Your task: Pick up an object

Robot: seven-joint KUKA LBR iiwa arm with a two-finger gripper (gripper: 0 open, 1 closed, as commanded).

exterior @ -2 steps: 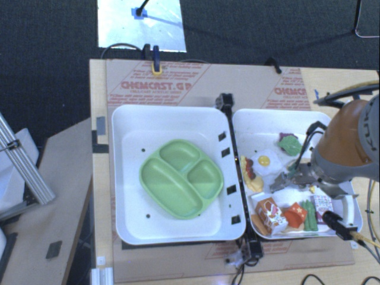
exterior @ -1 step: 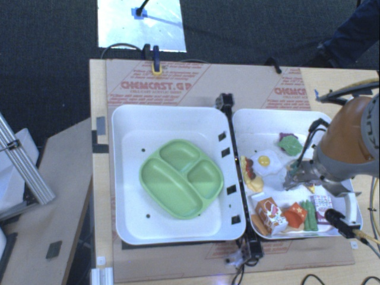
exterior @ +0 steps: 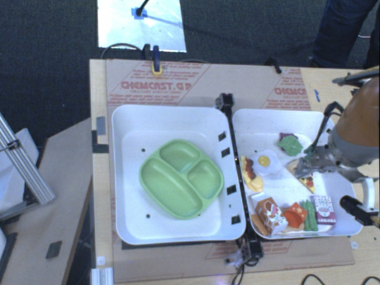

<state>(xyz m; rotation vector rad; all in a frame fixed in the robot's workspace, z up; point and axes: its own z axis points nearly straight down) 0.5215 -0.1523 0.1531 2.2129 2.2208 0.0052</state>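
Since toy foods crowd the right bin (exterior: 279,119), we hover our gripper (exterior: 306,170) low over the pizza slice (exterior: 307,184); its grasp we cannot tell.

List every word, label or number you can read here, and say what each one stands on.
"CHEMCAST GP": red print on the brown sheet behind the left bin, with smaller lines around it too blurred to read.
Red print of the same kind on the sheet behind the right bin: too blurred to read.
Print on the small red and white carton and the brown packet: too small to read.
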